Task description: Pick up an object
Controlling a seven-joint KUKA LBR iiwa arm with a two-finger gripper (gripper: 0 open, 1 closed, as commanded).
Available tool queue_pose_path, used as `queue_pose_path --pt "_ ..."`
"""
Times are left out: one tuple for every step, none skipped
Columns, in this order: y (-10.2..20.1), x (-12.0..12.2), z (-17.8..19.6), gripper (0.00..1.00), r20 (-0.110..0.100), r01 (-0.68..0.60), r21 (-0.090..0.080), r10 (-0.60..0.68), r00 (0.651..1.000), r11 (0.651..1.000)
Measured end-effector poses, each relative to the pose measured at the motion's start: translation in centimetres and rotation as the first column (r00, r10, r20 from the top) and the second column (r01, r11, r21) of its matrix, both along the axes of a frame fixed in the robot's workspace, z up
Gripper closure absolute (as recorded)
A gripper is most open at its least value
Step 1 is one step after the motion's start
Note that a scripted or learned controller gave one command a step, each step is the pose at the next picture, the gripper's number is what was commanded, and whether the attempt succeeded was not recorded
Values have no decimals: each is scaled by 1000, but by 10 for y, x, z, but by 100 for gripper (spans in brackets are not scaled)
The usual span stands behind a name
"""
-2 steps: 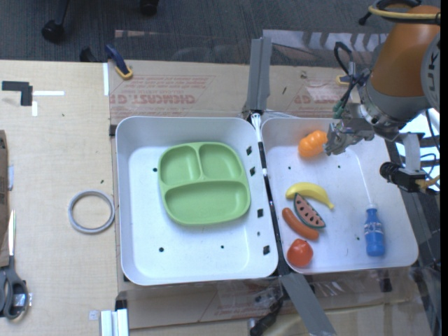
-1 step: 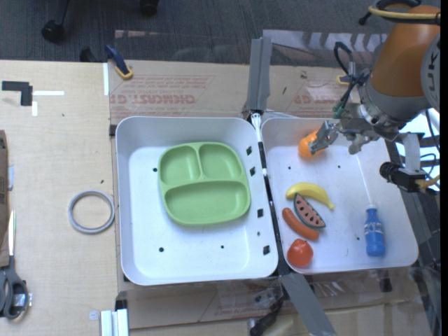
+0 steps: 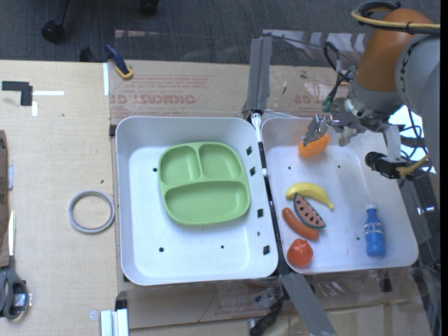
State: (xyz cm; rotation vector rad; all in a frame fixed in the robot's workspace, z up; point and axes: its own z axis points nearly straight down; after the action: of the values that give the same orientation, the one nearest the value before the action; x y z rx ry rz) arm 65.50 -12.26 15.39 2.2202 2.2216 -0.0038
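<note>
Wooden surface (image 3: 56,159) under both bins on my feed. Nearest me, well below my claw (image 3: 316,133), sit the tomato (image 3: 299,253), blue bottle (image 3: 374,232), watermelon slice (image 3: 309,211) and banana (image 3: 310,194). Farther back, my claw is clamped on the orange piece (image 3: 314,145), at the right bin's (image 3: 350,257) far edge.

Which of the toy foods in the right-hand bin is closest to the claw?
The orange piece, at the bin's far end, right at the claw. The banana, watermelon slice, sausage and tomato lie grouped toward the near end.
</note>
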Motion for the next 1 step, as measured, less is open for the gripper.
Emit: queue_pose_path --pt "2 4 -61 0 2 -2 1 2 1000 1000"
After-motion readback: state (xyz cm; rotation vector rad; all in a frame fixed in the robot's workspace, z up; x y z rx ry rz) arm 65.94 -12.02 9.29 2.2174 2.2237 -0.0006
